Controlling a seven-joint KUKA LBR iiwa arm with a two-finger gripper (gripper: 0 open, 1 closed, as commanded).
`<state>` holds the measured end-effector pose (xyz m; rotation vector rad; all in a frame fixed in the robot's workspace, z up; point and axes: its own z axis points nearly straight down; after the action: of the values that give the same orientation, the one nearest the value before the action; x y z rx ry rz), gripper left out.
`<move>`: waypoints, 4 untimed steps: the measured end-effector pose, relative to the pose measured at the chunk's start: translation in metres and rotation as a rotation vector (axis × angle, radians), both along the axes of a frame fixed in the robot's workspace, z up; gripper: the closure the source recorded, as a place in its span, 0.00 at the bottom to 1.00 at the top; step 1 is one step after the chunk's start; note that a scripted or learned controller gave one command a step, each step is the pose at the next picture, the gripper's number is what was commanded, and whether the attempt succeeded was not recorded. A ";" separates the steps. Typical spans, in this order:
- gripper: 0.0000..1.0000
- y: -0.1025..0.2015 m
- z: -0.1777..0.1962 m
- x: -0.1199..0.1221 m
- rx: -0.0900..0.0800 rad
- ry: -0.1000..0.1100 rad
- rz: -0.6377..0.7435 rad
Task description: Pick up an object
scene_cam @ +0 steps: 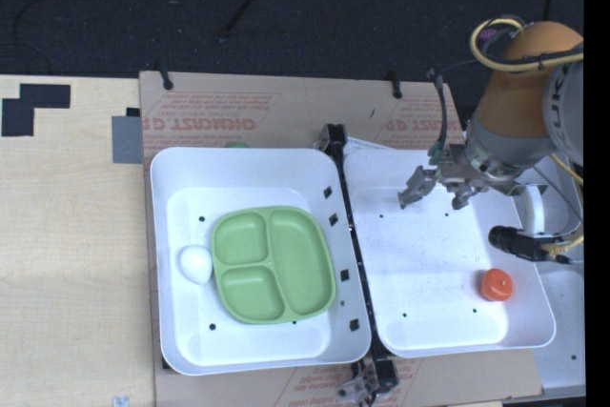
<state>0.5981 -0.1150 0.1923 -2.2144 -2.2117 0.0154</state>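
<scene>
tool: the tool [437,187] hangs over the upper part of the right bin [419,338], its two fingers spread wide with nothing between them, so it reads as ready to close on something rather than carrying.
arm: the arm [519,105] leans in from the right, wrist low above the bin floor, likely posed for a downward reach.
orange object: a small orange object [496,285] lies on the right bin's floor toward its lower right corner, well apart from the tool; it looks the nearest candidate to pick.
left bin: the left bin [176,176] holds a green divided plate [274,262] lying flat, with a white egg-like object [195,263] touching its left edge.
tabletop: both bins sit side by side on the tabletop [67,253].
</scene>
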 end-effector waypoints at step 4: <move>1.00 -0.007 -0.094 0.004 0.000 -0.010 -0.001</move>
<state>0.6020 -0.1215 0.0987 -2.2209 -2.2150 0.0044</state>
